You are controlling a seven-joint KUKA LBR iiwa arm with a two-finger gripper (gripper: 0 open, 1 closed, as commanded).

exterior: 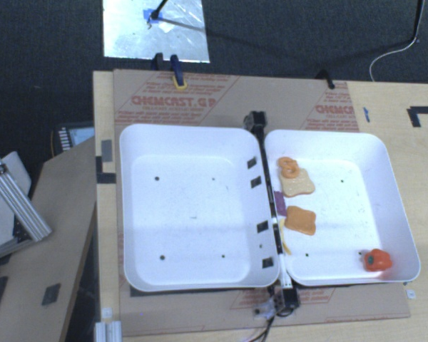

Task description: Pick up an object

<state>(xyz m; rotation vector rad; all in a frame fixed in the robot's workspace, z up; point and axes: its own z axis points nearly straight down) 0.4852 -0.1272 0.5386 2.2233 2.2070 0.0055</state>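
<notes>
Bench (385, 98): tan board under two shallow white bins set side by side, touching along a black-clipped seam
Left bin (128, 191): white floor with a few small dark dots
Right bin (396, 191): carries all four items
Orange curl (288, 167): small, near the right bin's far-left corner, just beside the seam, touching the tan slice below it
Tan slice (297, 184): pale bread-like piece, along the left wall of the right bin
Orange slice (300, 220): toast-coloured piece, near the left wall, about midway to the near edge, apart from the tan slice
Red pepper (376, 260): small, red-orange with a green stem end, in the near-right corner of the right bin, well apart from the rest
Purple strip (279, 202): lies against the seam between the two slices
Claw state: cannot tell
</notes>
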